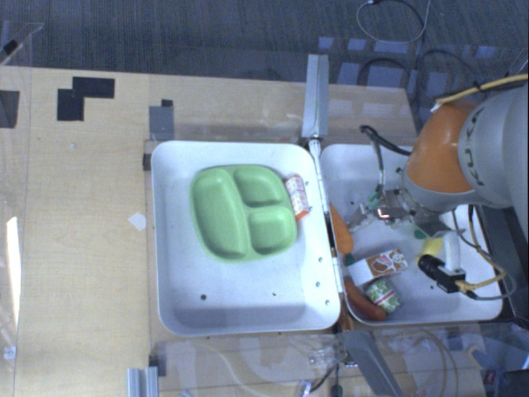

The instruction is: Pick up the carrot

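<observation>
The carrot (340, 232) is an orange, tapered piece lying lengthwise against the left wall of the right bin (479, 308). My gripper (374, 208) hangs low over the middle of that bin, just right of and slightly behind the carrot, a short gap away. The grey arm with its orange band (438, 155) covers the bin's back right part. Nothing shows between the gripper and the carrot.
In the right bin's front lie a white carton (378, 265), a small green can (384, 294) and a reddish sausage-like piece (364, 303). The left bin (173, 304) holds a green divided plate (242, 211) with a small packet (297, 195) at its right edge.
</observation>
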`<action>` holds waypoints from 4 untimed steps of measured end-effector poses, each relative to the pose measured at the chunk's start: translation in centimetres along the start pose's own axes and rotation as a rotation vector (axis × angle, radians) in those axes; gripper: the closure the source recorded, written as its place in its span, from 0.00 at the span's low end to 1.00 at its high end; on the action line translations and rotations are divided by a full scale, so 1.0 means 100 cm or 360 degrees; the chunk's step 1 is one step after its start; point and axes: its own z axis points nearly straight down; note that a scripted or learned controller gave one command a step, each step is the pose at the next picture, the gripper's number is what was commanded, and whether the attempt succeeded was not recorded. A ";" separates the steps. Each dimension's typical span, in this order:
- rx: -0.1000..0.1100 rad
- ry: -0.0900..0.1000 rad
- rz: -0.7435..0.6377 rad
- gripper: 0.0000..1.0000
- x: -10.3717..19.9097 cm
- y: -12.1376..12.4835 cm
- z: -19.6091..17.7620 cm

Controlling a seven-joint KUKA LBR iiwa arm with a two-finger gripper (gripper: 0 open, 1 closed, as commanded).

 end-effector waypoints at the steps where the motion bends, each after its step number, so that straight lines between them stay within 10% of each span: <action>1: -0.0005 -0.0002 -0.0440 0.00 -0.001 -0.013 -0.001; 2: -0.0004 0.0001 -0.0428 0.00 0.001 -0.065 -0.002; 3: 0.0025 0.0014 -0.0561 0.00 -0.059 -0.083 -0.102; 4: 0.0027 0.0014 -0.0134 0.00 -0.016 -0.081 -0.018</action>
